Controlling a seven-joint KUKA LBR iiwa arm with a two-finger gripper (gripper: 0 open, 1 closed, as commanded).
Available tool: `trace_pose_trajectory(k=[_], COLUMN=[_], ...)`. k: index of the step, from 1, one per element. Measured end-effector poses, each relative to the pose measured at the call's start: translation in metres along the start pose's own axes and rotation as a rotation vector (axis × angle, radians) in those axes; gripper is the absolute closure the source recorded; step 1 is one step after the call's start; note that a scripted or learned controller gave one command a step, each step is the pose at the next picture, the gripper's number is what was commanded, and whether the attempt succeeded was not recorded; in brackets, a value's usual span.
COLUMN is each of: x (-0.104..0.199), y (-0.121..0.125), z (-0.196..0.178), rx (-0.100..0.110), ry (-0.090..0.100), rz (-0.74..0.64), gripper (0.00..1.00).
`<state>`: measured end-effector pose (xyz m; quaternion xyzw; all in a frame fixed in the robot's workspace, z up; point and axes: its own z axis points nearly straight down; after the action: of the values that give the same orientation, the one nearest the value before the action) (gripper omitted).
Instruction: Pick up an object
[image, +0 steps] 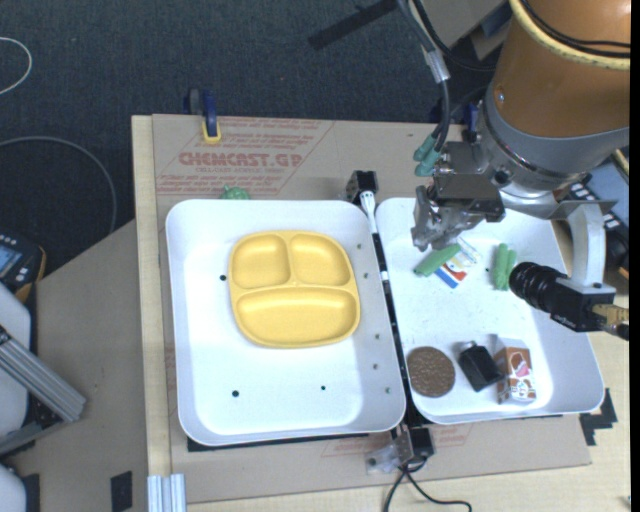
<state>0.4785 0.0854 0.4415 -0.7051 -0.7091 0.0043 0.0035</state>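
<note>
Gripper (432, 238) is down over the far part of the right bin (580, 395), right above a green marker (437, 262) lying beside a small white card (455, 272). Another green piece (502, 267) sits to the right. Near edge: brown round disc (431, 371), black block (479, 365), snack packet (516, 375). Left bin (190, 300) carries a yellow divided plate (294, 288).

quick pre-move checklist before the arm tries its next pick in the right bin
1. Hand is over the right bin: ok.
2. Target under the hand: green marker and a small red, white and blue packet lie together there, so a clean single grasp is doubtful: not ok.
3. Something held between the hand's fingers: cannot tell.
4. Other items apart from the hand: brown round disc, black block, snack packet: ok.
5. Yellow divided plate sits alone in the left bin, out of the way: ok.
</note>
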Motion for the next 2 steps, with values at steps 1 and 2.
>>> trace_pose_trajectory(k=[1,2], x=[0.063,0.043], y=[0.0,0.0], z=[-0.062,-0.039], rx=[-0.018,-0.006], ry=[0.005,0.0], rz=[-0.002,0.009], gripper=[1.0,1.0])
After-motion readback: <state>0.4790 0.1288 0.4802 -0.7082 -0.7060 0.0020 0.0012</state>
